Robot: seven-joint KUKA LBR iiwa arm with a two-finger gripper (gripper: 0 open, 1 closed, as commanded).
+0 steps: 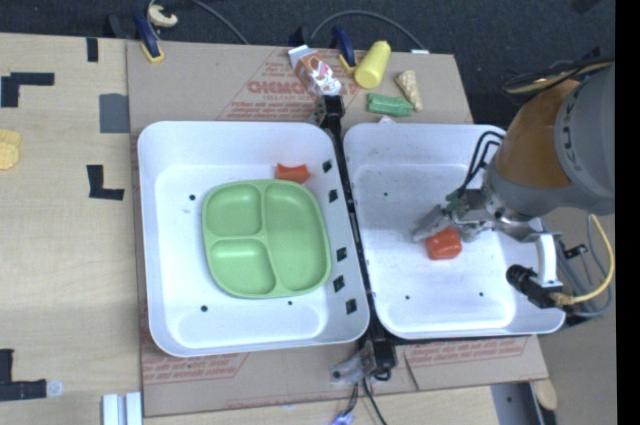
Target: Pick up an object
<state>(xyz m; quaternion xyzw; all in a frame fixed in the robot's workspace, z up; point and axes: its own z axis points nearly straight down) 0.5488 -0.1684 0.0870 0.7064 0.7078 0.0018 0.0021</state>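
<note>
We cannot tell how far the fingers of the gripper (432, 228) are standing apart, because they are looking small and dark from above; we are seeing only that their tips are reaching down to the floor of the right bin, just beside the small red-orange block (445, 244). The block is lying on the floor of that bin, touching or almost touching the fingertips on its upper left side, and we cannot say that it is between them.

Going from the left, we are seeing the wooden bench top (60, 213) with some dark tape marks and a small yellow piece (8, 150) at its left edge. Next, the shallow white left bin (170, 313) is holding a light green plastic plate with three compartments (266, 238), which is lying flat near the middle. A small orange-red object (292, 172) is resting on the bin floor just above the plate, near its upper right edge.

Behind the two bins, on the brown cardboard sheet (250, 83), a small printed packet (316, 73), a yellow bottle-shaped toy (372, 63), a green flat piece (389, 104) and a beige cone-like piece (409, 89) are lying close together.

The shallow white right bin (400, 308) is containing the block, and the grey arm with its orange band (540, 148) is coming in over its right wall.
</note>
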